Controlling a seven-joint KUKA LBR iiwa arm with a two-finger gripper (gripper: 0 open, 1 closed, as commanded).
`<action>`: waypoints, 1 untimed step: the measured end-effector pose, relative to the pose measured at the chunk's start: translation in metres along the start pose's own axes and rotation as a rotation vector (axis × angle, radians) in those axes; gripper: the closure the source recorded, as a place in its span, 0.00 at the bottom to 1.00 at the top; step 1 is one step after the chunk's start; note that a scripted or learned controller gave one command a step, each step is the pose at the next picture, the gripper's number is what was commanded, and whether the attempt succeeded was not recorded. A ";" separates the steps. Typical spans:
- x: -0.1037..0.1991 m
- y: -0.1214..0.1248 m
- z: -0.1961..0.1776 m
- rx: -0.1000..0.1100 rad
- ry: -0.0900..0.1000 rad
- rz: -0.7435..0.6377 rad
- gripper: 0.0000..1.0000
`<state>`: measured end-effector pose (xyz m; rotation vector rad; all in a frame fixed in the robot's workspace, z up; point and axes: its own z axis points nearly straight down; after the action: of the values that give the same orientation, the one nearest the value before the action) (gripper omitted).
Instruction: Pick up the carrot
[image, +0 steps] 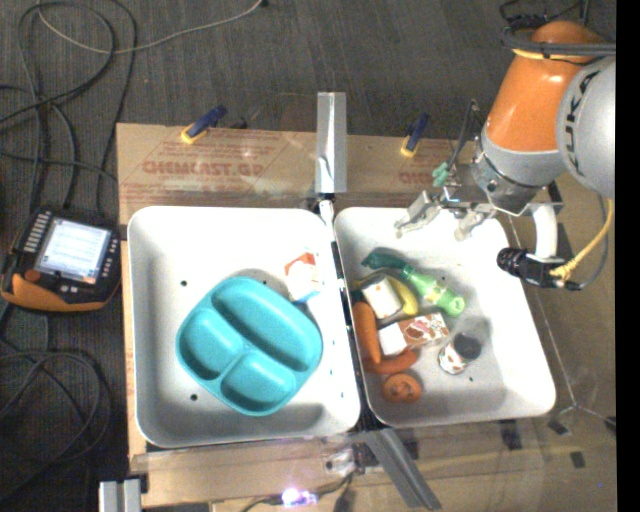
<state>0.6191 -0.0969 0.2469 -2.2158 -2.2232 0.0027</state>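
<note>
The carrot (367, 331) is a long orange piece lying along the left wall of the right bin (520, 390), among other toy food. My gripper (437, 222) hangs over the far part of that bin, up and to the right of the carrot and apart from it. Its two fingers (412, 219) are spread open with nothing between them.
Around the carrot lie a banana (404, 295), a green bottle (432, 288), a white box (381, 299), a round orange piece (402, 388) and a small dark can (466, 347). The left bin (160, 260) holds a teal divided plate (250, 344) and a small red-white item (302, 274).
</note>
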 end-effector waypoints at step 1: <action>-0.013 -0.065 0.140 0.000 0.001 -0.168 0.00</action>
<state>0.5542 -0.1105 0.1076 -2.0205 -2.4006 0.0010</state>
